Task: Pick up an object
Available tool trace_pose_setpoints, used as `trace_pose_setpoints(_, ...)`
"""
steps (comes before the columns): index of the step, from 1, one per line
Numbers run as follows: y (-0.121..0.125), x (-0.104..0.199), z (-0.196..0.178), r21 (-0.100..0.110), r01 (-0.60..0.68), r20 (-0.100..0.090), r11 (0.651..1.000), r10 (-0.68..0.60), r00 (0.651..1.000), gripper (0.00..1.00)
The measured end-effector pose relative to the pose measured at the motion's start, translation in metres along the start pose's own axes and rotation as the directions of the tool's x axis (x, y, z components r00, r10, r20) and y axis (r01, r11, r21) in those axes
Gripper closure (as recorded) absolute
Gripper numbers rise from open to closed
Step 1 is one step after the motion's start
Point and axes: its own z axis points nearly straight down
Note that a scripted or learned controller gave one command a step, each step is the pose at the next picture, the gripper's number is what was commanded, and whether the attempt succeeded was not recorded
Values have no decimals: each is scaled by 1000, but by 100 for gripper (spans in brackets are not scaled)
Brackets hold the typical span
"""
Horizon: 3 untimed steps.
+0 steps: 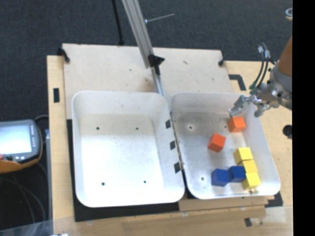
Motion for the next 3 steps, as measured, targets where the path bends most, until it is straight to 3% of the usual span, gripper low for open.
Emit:
trace_pose_setpoints(1,7,37,152,8,1,-3,1000,-1,1000,0)
trace_pose_setpoints(2,-52,37,149,9,-4,-3,1000,4,1000,0)
trace_pose_setpoints(3,-49,35,139,4,-8,-3,1000,8,1000,100)
